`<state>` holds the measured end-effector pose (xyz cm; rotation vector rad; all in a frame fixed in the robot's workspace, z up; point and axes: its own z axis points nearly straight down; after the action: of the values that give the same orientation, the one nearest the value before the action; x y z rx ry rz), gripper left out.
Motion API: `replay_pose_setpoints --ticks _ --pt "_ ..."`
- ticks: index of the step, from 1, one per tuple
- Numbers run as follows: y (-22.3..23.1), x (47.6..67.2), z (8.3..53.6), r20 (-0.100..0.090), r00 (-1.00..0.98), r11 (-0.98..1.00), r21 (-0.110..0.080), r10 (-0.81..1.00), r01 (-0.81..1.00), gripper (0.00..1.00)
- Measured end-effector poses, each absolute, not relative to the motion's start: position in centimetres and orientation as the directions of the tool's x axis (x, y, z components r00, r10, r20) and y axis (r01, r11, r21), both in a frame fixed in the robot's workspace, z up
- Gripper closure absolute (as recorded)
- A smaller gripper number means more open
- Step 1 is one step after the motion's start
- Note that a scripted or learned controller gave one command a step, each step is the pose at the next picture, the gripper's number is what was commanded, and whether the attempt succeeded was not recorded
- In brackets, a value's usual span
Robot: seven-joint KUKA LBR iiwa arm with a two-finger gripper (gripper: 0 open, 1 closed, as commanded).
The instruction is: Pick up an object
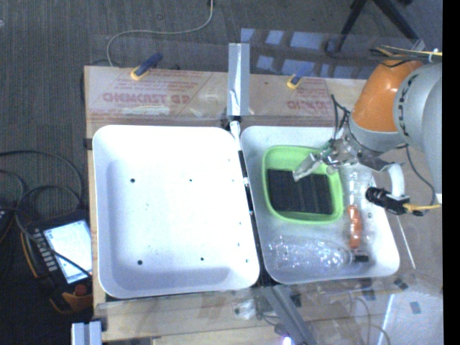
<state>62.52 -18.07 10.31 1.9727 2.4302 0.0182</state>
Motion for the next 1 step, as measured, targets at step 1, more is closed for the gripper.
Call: replay_pose_setpoints --ticks 1 --pt "-17.92 62.65 11.05 0.002 -0.206 0.206 0.016 0.978 0.978 1.0"
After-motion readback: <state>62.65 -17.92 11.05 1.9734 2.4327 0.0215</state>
